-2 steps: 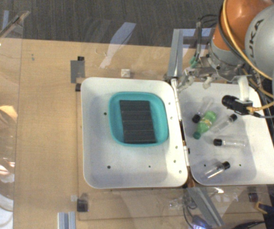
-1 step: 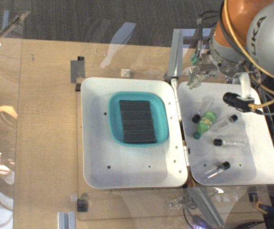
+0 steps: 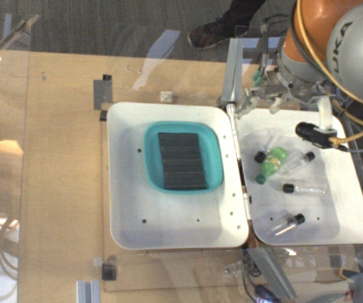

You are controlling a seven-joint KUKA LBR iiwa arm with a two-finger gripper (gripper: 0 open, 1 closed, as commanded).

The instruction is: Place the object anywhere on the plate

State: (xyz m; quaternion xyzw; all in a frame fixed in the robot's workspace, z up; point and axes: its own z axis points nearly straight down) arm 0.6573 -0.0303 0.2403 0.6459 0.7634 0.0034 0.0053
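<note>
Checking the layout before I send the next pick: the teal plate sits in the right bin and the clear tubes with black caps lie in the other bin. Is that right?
Not quite. The camera view shows the teal plate in the left bin, not the right one. The clear tubes with black caps lie in the other bin, the right bin, beside a green object.

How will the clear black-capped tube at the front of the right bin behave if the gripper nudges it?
The tube lies on its side, so it will probably roll. It looks like clear, smooth plastic or glass, likely slippery and light. It lies apart from the other tubes.
</note>
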